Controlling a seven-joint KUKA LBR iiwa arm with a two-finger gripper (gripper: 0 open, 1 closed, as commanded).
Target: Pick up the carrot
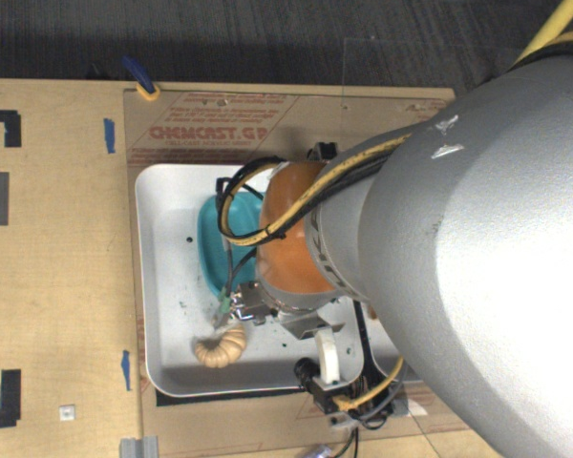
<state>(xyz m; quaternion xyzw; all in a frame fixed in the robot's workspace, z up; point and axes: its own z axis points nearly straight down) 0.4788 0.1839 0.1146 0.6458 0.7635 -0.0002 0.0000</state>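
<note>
Camera view: the carrot cannot be made out with any certainty, so where it lies relative to the jaws cannot be told. The gripper (233, 305) is seen low inside the left white bin (162, 256), largely covered from above by the wrist, and whether it is open or closed cannot be told; nothing is seen held in it. Just below the gripper, a tan ribbed object (222, 348) lies on the bin floor near the front wall, very close to the gripper's tip, though contact cannot be judged. A teal object (210, 246) lies further back in the same bin, partly hidden under the wrist.

The arm (477, 237) is extended in from the right and occupies much of the right half of the view. Its large grey link is carried high, close to the camera, and its orange band (286, 246) is positioned over the middle of the bin, with the wrist pointed down into it. Yellow and black cables (267, 219) are looped across the band. The bin is seated on a brown cardboard sheet (210, 122) on the bench (48, 256).
</note>
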